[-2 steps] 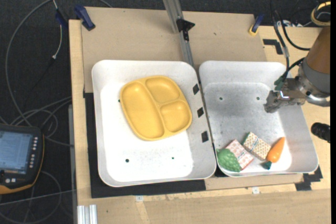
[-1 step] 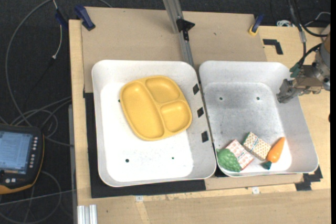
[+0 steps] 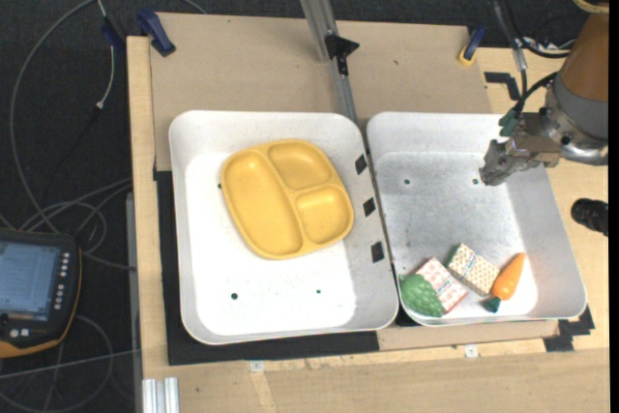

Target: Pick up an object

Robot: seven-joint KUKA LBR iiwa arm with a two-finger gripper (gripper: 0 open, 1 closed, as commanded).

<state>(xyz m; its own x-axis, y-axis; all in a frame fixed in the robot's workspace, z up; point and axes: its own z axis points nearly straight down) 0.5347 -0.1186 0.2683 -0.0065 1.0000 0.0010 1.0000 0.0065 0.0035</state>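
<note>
Arm: we see the grey arm with its orange band [image 3: 588,73] enter from the right edge of the counter [image 3: 251,63], over the far right part of the right bin [image 3: 426,208].
Pincer: the pincer [image 3: 495,166] hangs over the far right area of the right bin, near its right wall; we cannot tell whether it is open or closed, and we see nothing between its tips.
Objects to pick: they sit bunched in the near right corner of the right bin, well apart from the pincer.
Carrot: an orange toy carrot [image 3: 508,276] with a green end lies closest to the right wall, tilted.
Boxes: two small patterned boxes, one [image 3: 473,267] just beside the carrot, the other [image 3: 443,284] just left of it, touching or nearly so.
Green item: a green leafy toy [image 3: 420,294] lies at the left end of the bunch, against the near wall.
Left bin: the left bin [image 3: 203,208] holds a yellow divided plate [image 3: 285,198] with three compartments, lying towards its far half.
Beyond the counter: a handheld screen pendant [image 3: 34,290] and cables lie on the dark floor to the left.
</note>
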